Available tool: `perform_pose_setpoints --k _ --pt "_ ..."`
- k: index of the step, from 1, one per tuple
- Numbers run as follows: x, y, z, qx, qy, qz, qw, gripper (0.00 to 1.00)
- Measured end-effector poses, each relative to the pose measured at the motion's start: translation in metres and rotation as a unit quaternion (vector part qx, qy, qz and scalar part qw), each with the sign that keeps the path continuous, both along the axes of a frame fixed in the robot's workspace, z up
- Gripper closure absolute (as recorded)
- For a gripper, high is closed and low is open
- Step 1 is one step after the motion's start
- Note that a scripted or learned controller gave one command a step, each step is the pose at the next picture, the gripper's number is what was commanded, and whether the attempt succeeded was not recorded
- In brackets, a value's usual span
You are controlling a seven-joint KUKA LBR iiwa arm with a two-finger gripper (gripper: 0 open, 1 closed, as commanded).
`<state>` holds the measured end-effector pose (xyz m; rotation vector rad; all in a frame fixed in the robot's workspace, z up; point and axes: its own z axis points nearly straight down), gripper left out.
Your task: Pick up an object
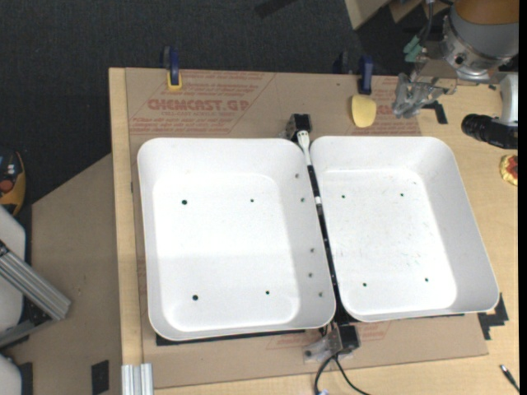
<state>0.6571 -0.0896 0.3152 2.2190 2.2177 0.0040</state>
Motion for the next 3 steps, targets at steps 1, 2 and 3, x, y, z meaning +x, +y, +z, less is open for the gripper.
perform_pose_setpoints --k 1,2,3 --pt "-0.041 0.011 0.025 0.0012 0.002 0.000 1.0000 1.00" --pt "-0.006 0.052 -0.051 0.0015 0.006 0.002 1.0000 1.00" --pt "-0.021 0.049 -0.009 0.0003 -0.001 0.000 1.0000 1.00"
